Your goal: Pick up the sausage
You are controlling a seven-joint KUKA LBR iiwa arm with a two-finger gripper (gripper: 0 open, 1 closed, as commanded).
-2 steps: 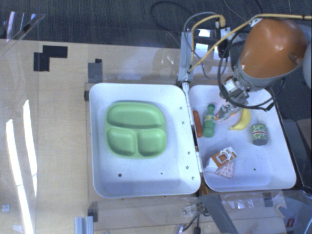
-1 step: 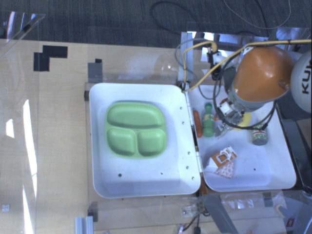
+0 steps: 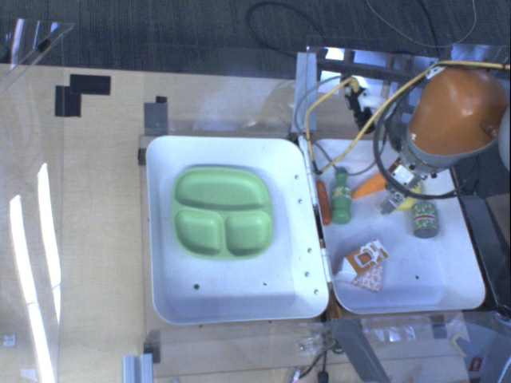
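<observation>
The sausage (image 3: 322,201) is a slim reddish-brown link lying along the left wall of the right bin (image 3: 447,294), close beside a green bottle (image 3: 341,199). My gripper (image 3: 395,198) hangs under the orange wrist band near the bin's upper middle, to the right of the sausage and apart from it. An orange carrot (image 3: 368,187) lies just left of the gripper. The arm hides most of the gripper.
A small can (image 3: 425,219) stands right of the gripper, with a yellow item (image 3: 408,203) at its upper left. An orange-and-white packet (image 3: 366,265) lies toward the front. The left bin (image 3: 164,214) holds a green sectioned tray (image 3: 223,211). Cables loop behind the right bin.
</observation>
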